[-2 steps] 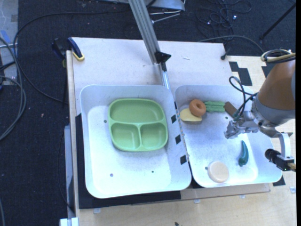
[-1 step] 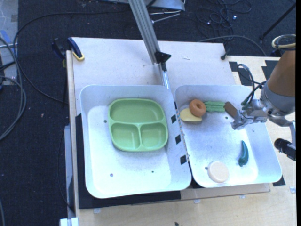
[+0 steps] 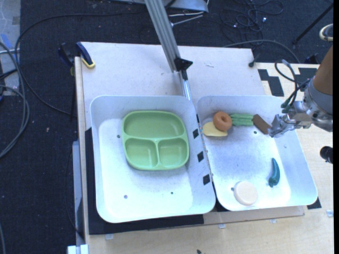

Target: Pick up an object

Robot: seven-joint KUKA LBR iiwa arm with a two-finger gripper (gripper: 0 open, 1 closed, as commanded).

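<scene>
My gripper [image 3: 275,129] hangs over the right bin [image 3: 296,157], near its right wall at the upper part. Just to its left lies a brown block [image 3: 260,124], close to or touching the gripper's tip; I cannot tell which. Further left are a green pod-shaped piece [image 3: 241,119], a brown doughnut [image 3: 222,121] and a pale yellow piece [image 3: 213,130] under the doughnut. Lower in the same bin lie a teal pepper-like piece [image 3: 273,172] and a white round disc [image 3: 246,193].
The left bin [image 3: 106,194] holds a light green divided plate [image 3: 156,140]. A slanted metal post [image 3: 164,28] rises behind the bins. The arm [image 3: 323,97] comes in from the right edge. Cables lie on the dark floor around the bench.
</scene>
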